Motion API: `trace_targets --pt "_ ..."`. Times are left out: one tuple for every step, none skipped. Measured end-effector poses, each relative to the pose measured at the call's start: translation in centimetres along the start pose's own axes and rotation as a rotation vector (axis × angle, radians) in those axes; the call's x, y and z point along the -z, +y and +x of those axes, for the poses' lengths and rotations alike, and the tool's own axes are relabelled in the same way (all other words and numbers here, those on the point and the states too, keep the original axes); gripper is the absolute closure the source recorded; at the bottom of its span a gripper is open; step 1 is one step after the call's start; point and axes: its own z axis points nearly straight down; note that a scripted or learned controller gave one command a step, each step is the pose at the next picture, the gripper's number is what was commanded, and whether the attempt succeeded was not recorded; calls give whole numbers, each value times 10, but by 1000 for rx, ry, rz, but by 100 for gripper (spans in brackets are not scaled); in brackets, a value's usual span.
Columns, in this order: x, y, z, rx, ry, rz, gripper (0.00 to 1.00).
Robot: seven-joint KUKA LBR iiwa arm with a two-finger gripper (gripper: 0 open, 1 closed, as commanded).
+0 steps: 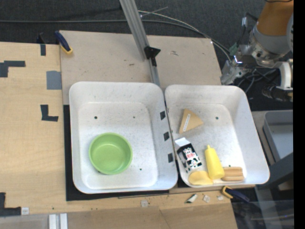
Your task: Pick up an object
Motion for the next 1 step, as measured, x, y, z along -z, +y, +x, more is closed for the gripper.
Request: trace_targets --pt "-45 -2 -2 -1 -2 4 0"
